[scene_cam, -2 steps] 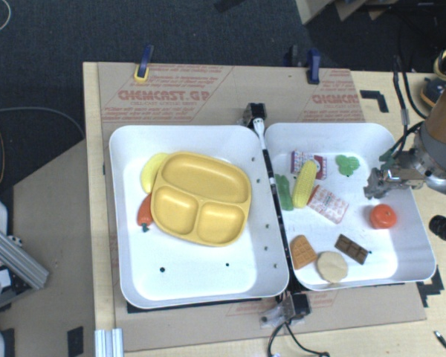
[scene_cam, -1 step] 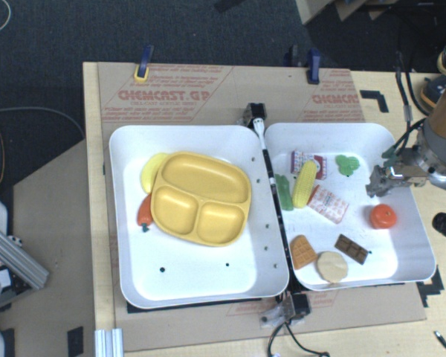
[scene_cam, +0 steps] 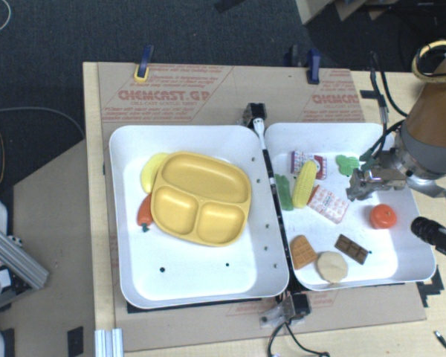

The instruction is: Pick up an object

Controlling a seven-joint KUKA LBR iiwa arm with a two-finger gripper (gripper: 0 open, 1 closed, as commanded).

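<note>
Objects for picking spread across right bin (scene_cam: 401,274): yellow corn cob (scene_cam: 305,184) upright-ish near left wall, green pickle-like piece (scene_cam: 284,192) touching its left side, red-and-white wrapper (scene_cam: 308,161) behind corn, second patterned packet (scene_cam: 328,204) just right of corn. Green toy piece (scene_cam: 347,163) toward back, just left of gripper (scene_cam: 366,182). Orange tomato-like ball (scene_cam: 383,216) near right wall. Brown chocolate bar (scene_cam: 351,248), tan cookie (scene_cam: 302,251) and round beige biscuit (scene_cam: 331,266) along front edge, cookie and biscuit almost touching.

Left bin (scene_cam: 126,222): large yellow divided tray (scene_cam: 201,198) tilted, filling upper middle. Yellow banana-like piece (scene_cam: 150,170) poking out under tray's back-left corner, red-orange pepper (scene_cam: 145,212) tucked against tray's left edge. Front half of left bin bare white apart from two small dark specks.

Gripper hanging over right bin's back-right area, above bare floor between green toy piece and orange ball. Finger spread impossible to tell at this angle; nothing seen between them. Arm (scene_cam: 431,125) entering over right rim.

Open floor in right bin's centre and back-right corner. Bins touching along shared middle wall.
</note>
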